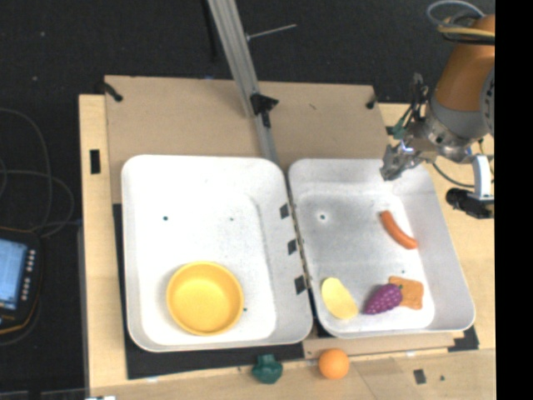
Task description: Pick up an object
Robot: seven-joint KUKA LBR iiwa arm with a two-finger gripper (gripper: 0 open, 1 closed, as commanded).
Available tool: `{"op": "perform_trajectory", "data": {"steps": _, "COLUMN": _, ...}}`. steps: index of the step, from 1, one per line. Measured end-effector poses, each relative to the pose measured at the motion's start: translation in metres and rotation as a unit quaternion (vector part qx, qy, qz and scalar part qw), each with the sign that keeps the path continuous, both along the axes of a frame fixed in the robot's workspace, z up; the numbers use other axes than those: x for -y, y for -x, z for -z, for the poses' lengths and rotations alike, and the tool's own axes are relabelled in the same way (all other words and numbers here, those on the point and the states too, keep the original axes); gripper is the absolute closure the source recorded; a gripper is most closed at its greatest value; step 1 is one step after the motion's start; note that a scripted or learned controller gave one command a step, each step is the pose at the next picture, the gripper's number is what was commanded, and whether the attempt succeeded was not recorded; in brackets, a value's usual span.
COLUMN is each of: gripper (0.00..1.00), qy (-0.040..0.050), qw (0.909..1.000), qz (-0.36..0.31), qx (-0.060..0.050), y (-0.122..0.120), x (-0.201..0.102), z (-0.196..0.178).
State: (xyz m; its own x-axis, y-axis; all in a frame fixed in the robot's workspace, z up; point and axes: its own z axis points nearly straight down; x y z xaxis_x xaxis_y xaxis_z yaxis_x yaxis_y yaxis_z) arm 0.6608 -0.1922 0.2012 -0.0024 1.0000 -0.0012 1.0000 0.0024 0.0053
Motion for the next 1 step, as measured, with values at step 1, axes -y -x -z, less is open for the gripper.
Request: {"op": "perform_trajectory", "data": {"steps": 1, "gripper": 1.0, "qy": 0.0002, "qw": 1.0, "qz": 0.0, "qx": 0.0, "y": -0.0026, "x": 0.0029, "z": -0.0441}}
